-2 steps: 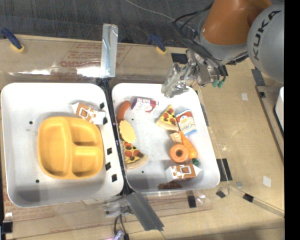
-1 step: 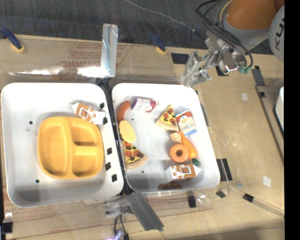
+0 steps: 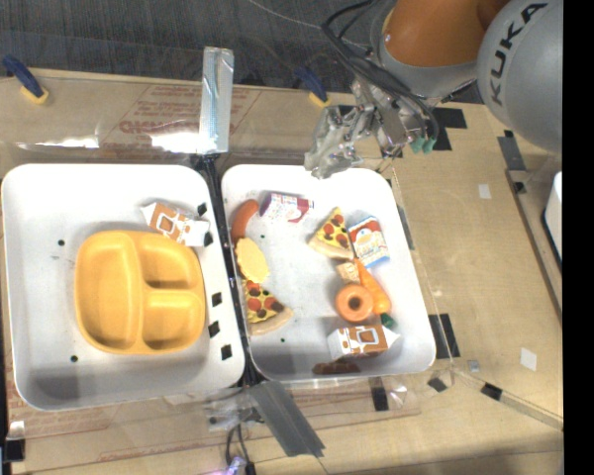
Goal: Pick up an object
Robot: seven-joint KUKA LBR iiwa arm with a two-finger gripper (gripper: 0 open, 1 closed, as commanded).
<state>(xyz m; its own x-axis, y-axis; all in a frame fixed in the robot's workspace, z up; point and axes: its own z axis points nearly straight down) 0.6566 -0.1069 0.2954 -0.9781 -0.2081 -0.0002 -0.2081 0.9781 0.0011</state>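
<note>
Fixed overhead camera, slanted down, both bins (image 3: 20, 265) framed (arm entering right)

We are looking at a robotics lab: a KUKA arm (image 3: 495, 28) is hanging over taped-down white bins (image 3: 40, 364) holding toy food (image 3: 356, 303).

Tray (image 3: 139, 293) in left bin (image 3: 30, 265)

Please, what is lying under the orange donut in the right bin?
The orange donut lies partly on a toy carrot, whose end sticks out at its right. Beside it stands a small carton. Whatever is directly beneath the donut is covered.
</note>
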